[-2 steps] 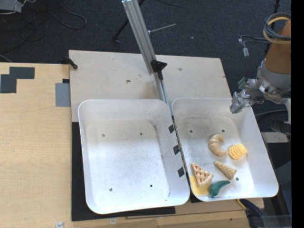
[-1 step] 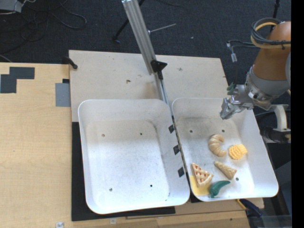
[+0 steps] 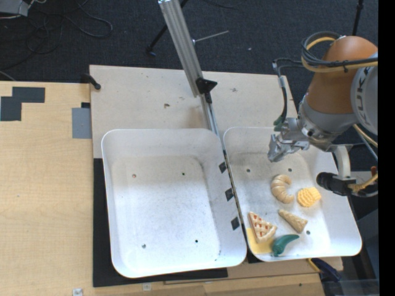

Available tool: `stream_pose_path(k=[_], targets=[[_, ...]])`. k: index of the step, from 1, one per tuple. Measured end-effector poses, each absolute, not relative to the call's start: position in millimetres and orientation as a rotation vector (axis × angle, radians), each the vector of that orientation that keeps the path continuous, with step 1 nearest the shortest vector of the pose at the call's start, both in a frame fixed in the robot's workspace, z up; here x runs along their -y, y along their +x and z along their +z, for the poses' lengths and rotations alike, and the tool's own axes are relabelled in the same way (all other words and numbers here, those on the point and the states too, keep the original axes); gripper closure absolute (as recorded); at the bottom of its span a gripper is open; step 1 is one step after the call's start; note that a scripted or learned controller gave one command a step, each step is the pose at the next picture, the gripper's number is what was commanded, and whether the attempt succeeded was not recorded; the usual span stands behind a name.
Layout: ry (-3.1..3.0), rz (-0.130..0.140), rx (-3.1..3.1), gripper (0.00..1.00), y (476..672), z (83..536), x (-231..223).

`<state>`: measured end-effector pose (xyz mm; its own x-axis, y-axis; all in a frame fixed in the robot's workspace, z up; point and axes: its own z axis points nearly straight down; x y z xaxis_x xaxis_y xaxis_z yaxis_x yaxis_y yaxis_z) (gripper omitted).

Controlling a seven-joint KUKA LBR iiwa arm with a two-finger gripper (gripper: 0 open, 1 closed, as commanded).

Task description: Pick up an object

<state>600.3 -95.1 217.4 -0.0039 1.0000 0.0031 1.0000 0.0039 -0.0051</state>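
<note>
My gripper (image 3: 279,151) hangs over the right bin (image 3: 333,242), above its middle back part, with nothing seen between its fingers. Below it lie a beige croissant (image 3: 282,188), a round yellow piece (image 3: 308,197), a tan cone (image 3: 292,219), a waffle-patterned wedge with a red rim (image 3: 261,226) and a green pepper-like piece (image 3: 283,243). The croissant is the closest, a short way in front of the gripper. From this angle the spacing of the fingers is hard to read.
The left bin (image 3: 163,199) stands beside the right one, with black clips along the shared wall (image 3: 228,193). A slanted metal rail (image 3: 185,48) rises behind the bins. A light wooden board (image 3: 43,190) lies to the left.
</note>
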Motion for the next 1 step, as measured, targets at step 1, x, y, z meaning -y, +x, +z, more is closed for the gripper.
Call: stream_pose_path(k=[1], targets=[[-2.213, 0.003, 2.222, 1.0, 592.4, 216.3, 49.5]])
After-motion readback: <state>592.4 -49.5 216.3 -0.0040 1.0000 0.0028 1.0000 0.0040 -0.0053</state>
